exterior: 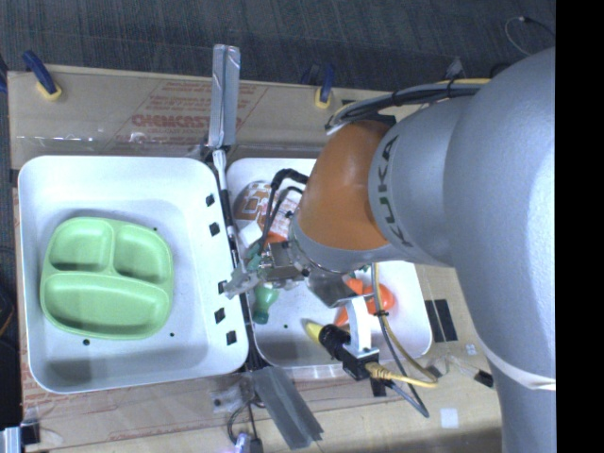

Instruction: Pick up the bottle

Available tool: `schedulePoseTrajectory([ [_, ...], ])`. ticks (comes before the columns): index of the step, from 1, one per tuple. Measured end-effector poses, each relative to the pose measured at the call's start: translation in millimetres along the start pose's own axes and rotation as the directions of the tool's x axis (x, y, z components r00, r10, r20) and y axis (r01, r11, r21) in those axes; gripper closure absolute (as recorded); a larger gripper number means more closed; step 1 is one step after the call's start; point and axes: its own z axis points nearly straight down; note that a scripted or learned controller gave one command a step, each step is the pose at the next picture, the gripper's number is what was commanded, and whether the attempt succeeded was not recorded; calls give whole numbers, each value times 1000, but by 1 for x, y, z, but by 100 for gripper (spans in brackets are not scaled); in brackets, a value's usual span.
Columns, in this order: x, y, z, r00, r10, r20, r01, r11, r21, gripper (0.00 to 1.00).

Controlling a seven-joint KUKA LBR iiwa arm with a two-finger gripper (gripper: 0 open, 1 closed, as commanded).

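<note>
Green and small, the bottle [264, 300] lies in the right bin [283, 352], in the lower left part of it, close to the wall next to the left bin [113, 173]; its top end is hidden under the gripper [250, 276]; the gripper sits right over that end, touching it or nearly so; I cannot tell if the gripper is open or shut, or if it has hold of the bottle at all.

The big grey arm [500, 206] comes in from the right and covers much of the right bin; its orange band [344, 187] is just above the gripper; black letters on the grey part beside the band spell KUKA, turned on their side.

At the back of the right bin lies a round thing [253, 201] with a brown and orange label; the words on it are too blurry to read; an orange-red thing [379, 298] peeks out from under the arm, well apart from the bottle.

In the left bin rests a pale green plate [104, 276] with three parts.

Behind the bins lies brown cardboard [113, 111] with red print; the print is too faint to read for sure; two blue clamps [42, 74] grip its far edge; a metal bar [224, 97] stands up between the two bins.
</note>
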Motion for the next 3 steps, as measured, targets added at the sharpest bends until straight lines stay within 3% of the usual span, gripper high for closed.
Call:
schedulePoseTrajectory([
  [1,30,34,-58,999,40,0,-40,999,-2,0],
  [2,-27,34,-110,993,-118,1,118,993,-4,0],
  [3,42,15,-11,905,-426,1,426,905,0,0],
])
